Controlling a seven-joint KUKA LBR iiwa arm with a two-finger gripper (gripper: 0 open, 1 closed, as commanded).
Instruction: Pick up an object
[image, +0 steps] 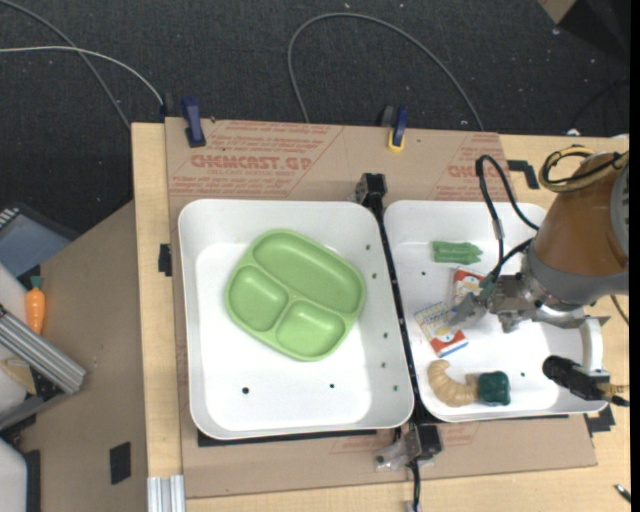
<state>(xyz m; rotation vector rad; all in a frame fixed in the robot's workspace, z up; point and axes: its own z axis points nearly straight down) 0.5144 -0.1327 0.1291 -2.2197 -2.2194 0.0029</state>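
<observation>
A: Left to right, what's there?

B: Left bin (200, 330) carries a green tray (295, 293). Right bin (415, 225) has a green block (456, 251), a packet (440, 325), a croissant (450, 385) touching a dark green cube (492, 387).

A: And the end effector (478, 305)?

B: Low over the packet's right end; a red-and-white carton (465, 283) sits just above it. Whether its fingers are apart or together, I cannot tell.

A: So the target?

B: Likely the packet, lying directly left and slightly below the tip, its long axis running down-left to up-right.

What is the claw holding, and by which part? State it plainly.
It cannot be told. The claw sits low in the right bin at the red-and-white packet, but no clear hold on it shows.
</observation>
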